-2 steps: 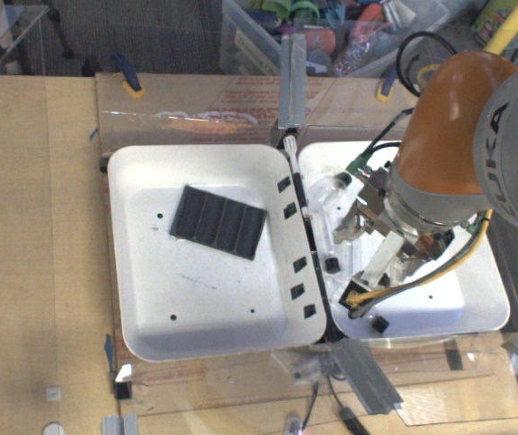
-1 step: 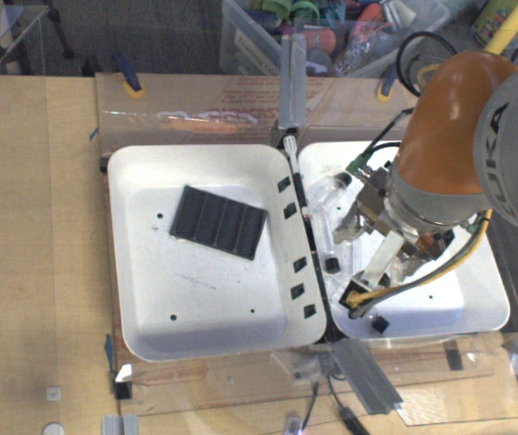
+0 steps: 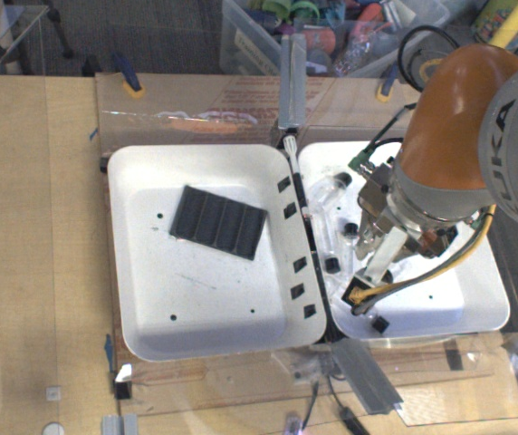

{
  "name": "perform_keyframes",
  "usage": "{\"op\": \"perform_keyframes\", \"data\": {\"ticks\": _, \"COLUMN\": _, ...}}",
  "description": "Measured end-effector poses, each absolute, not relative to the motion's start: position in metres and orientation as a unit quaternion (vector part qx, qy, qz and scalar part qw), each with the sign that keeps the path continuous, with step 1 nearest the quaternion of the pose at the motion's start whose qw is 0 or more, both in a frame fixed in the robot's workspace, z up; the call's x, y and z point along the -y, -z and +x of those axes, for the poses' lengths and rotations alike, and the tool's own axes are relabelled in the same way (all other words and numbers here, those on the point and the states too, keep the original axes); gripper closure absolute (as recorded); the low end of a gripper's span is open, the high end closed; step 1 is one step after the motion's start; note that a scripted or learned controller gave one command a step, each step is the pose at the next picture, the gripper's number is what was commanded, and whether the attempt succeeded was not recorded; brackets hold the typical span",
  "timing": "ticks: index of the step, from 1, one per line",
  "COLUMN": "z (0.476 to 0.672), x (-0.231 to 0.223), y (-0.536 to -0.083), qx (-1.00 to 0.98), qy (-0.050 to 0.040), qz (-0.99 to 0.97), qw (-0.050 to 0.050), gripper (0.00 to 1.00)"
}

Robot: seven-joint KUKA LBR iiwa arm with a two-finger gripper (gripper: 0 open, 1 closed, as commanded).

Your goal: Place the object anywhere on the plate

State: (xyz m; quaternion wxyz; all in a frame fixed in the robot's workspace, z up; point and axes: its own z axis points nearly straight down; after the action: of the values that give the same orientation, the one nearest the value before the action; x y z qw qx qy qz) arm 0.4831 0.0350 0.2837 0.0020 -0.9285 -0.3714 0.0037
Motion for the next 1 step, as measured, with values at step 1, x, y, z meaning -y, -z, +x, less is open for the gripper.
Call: {"op": "perform_keyframes", "data": {"ticks": 1, "z": 0.4806, "x": -0.0177, "y": -0.2875, "qx": 0.38, "qy": -0.0019, "qz": -0.925, "qw": 0.001, "gripper": 1.0}}
